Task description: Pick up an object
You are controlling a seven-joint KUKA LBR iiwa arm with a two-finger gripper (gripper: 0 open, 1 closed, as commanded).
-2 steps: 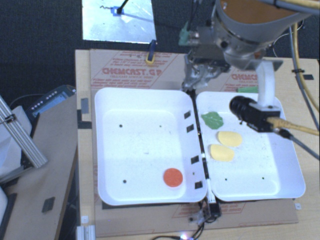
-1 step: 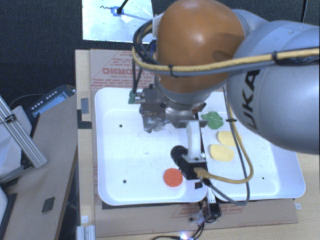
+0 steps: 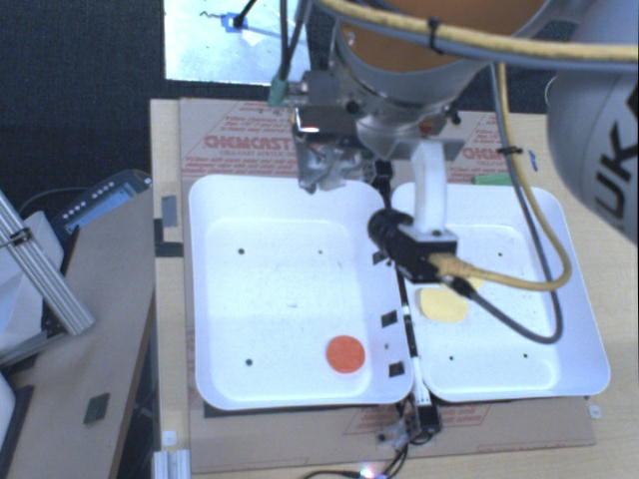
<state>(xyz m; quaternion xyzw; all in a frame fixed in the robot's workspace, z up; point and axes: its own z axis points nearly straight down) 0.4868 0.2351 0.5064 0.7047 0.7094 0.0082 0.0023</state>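
your pincer (image 3: 324, 173) hung over the far edge of the left bin (image 3: 225, 267), near the seam between the two bins, and you could not tell from above how it was set; nothing showed in it. the nearest things to take were two flat discs. the orange disc (image 3: 346, 354) lay in the left bin's near right part, well apart from the pincer. the yellow disc (image 3: 443, 305) lay in the right bin (image 3: 559, 352), just beside the black fitting (image 3: 404, 242) and its cable (image 3: 519, 322). both looked thin, light and stiff, probably smooth plastic, so you would likely have needed to pinch across the rim. on the brown sheet (image 3: 235, 133) under the bins you could read "chemcast" in red; the arm's grey shell (image 3: 599, 118) bore part of "ku".
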